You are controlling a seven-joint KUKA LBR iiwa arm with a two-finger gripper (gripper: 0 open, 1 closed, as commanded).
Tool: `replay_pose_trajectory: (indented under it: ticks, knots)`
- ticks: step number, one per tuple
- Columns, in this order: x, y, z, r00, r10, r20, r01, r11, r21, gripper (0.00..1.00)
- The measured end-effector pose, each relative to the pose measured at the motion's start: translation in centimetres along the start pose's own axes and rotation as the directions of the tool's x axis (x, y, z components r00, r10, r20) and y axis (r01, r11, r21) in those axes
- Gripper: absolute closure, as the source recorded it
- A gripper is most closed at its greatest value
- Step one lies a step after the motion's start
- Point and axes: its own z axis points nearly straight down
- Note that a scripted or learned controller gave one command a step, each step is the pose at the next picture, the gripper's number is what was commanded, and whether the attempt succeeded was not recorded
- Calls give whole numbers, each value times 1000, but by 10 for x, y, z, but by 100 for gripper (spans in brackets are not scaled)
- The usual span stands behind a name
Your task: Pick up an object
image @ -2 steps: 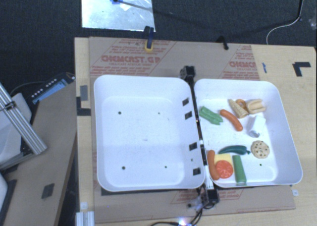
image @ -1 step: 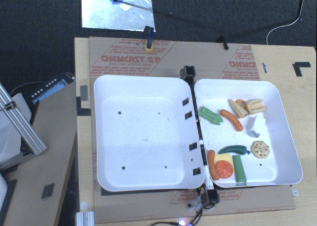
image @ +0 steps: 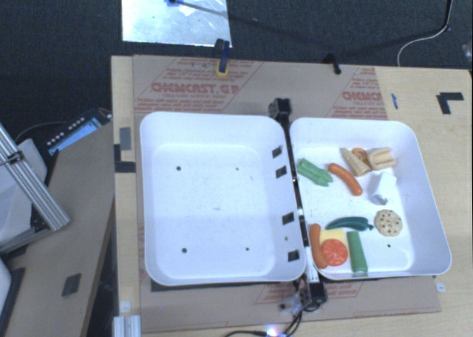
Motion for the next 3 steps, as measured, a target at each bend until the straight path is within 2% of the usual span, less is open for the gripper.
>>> replay_pose_trajectory:
  ticks: [1, 2, 3]
  knots:
    - [15, -79, 1, 1000, 3, 0, -3, 1000, 1, 100]
    - [-25, -15, 0, 1000, 6, 5, -6, 1000, -5, 100]
    - [-51, 20, 45, 1000, 6, 4, -6, 1000, -1, 100]
